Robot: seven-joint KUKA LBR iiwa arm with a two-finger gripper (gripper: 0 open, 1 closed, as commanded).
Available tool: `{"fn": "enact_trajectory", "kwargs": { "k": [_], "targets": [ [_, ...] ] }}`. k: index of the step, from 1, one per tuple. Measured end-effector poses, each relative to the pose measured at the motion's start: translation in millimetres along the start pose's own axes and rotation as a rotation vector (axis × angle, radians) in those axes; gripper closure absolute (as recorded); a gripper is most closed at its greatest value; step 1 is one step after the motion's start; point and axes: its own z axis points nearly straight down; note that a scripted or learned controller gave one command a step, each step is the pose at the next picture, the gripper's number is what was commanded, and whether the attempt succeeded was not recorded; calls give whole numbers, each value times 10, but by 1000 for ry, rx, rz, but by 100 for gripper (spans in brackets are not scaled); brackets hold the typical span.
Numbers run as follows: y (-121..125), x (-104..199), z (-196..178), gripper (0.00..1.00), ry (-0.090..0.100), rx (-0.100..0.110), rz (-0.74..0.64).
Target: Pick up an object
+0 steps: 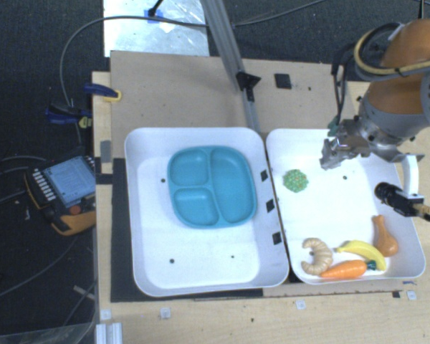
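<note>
A: Where is the gripper (335, 153) sitting, and what is lying near it?

B: It is hanging over the far end of the right bin (322, 217); the green ball (295, 180) is lying near it, off toward the left bin (150, 264) and a little closer to the camera; the croissant (315, 255), carrot (342, 269), banana (362, 249) and drumstick (384, 235) are crowding together well apart from it, at that bin's near end.

A: Is it holding anything?

B: I am seeing nothing in it; whether it is standing apart or together I cannot tell, since the arm (401, 84) is looming over it and the detail is blurring.

A: What is risking failure?

B: I am judging the ball the likeliest target; being round, it could be rolling away under an off-centre descent; among the crowded foods, the gripper could be nudging a neighbour or pinching two at once.

A: Anything else hard to read?

B: The gripper's height above the bin floor; the slanted view is giving no clear cue; the carrot is also overlapping the banana's lower edge.
</note>
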Motion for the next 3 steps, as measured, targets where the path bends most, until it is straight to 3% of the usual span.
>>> {"fn": "enact_trajectory", "kwargs": {
  "k": [3],
  "targets": [
    [400,1605,-65,100,1,-2,0]
  ]
}}
